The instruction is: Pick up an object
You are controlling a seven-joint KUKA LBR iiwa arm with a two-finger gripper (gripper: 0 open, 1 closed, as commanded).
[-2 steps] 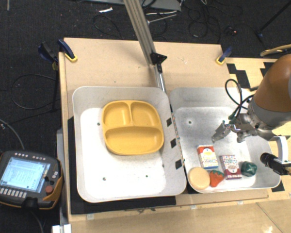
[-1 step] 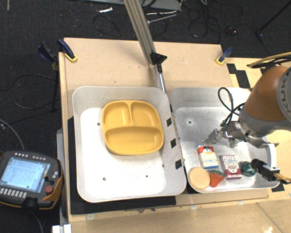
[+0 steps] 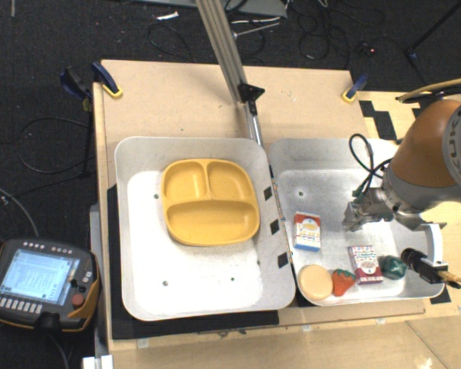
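Two shallow white bins are set side by side on the bench, so that things can be lifted from one and dropped in the other. The left bin (image 3: pixel 138 283), in the middle-left of the frame, bears a yellow divided plate (image 3: pixel 210 201), laid flat and well apart from everything else.

The loose objects are gathered at the lower edge of the right bin (image 3: pixel 323 167), towards the lower right of the frame. A small white and red carton (image 3: pixel 307 231) lies nearest the divide between the bins. Below it, a pale round disc (image 3: pixel 316 281) is seen touching a red strawberry-like toy (image 3: pixel 343 282). Just beside these to the right lies a dark red patterned box (image 3: pixel 366 263), and a dark green object (image 3: pixel 393 267) rests next to it.

The arm is brought in from the right edge, and the gripper (image 3: pixel 356 215) is held low over the right bin, above the patterned box and to the right of the carton. Whether it is open or closed cannot be told from this slant, and nothing is seen caught in it. A position is judged to be taken for a descent on one of the nearby objects, probably the patterned box or the carton.
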